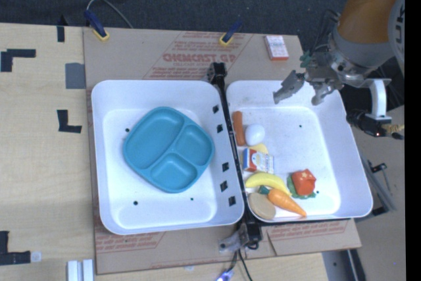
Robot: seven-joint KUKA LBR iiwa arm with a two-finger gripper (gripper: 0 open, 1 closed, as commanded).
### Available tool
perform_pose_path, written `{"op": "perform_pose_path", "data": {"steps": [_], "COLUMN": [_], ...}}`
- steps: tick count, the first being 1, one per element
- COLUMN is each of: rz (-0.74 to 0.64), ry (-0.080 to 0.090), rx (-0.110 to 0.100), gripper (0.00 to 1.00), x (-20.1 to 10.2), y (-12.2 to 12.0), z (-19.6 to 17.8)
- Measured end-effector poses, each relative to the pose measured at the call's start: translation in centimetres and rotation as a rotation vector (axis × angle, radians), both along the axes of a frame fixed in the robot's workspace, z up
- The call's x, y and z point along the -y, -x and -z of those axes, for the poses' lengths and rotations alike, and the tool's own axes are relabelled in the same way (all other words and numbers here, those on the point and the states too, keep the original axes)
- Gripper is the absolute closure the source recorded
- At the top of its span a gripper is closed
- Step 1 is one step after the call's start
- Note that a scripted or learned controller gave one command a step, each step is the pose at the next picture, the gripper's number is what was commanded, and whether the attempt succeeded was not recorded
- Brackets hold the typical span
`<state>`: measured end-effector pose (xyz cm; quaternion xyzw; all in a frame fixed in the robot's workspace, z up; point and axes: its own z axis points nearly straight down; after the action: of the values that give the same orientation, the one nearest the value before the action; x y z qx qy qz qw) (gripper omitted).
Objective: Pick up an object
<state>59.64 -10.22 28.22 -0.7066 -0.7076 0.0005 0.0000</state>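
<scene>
My gripper (302, 94) hangs open over the far edge of the right bin (329, 141), with nothing between its two grey fingers. The toy foods lie along the bin's left and near sides, well below the gripper. A sausage (238, 127) and a white egg (254, 134) sit by the left wall. Below them are a small carton (255, 158), a banana (266, 179), a carrot (287, 201), a red pepper (302, 182) and a tan round piece (262, 208).
The left bin (112, 141) holds a blue divided plate (168, 149). A small red-and-white box (276, 47) lies on the cardboard beyond the right bin. Clamps stand between the bins and at the cardboard's far edge.
</scene>
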Motion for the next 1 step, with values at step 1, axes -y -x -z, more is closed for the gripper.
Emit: {"op": "perform_pose_path", "data": {"steps": [1], "rz": [-0.001], "ry": [-0.001], "rx": [-0.003], "gripper": [0.0], "x": [-3.05], "y": [0.09], "z": [9.91]}}
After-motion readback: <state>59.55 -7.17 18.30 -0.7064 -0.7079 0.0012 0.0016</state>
